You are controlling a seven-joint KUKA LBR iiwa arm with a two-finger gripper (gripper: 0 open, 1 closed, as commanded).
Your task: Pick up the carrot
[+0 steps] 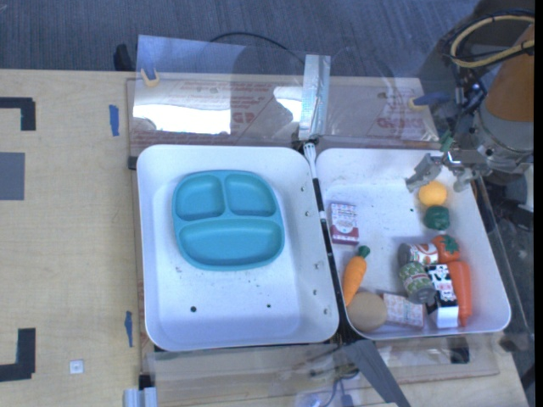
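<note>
Two bins sit side by side on the worktop [59, 253]. The left bin [161, 312] holds a divided tray [227, 219] toward its far left part. In the right bin [382, 176], a small carton [344, 222] lies by the left wall, with a carrot [354, 275] nearer the front and a round lump [366, 309] at the front left corner. A second carrot [460, 280] lies along the right wall. The pincer [441, 170] hangs over the far right corner, just above a round fruit [433, 194].

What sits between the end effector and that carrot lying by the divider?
In the camera view, bare white bin floor separates the end effector from the carrot; the lemon lies just beside that line.
</note>
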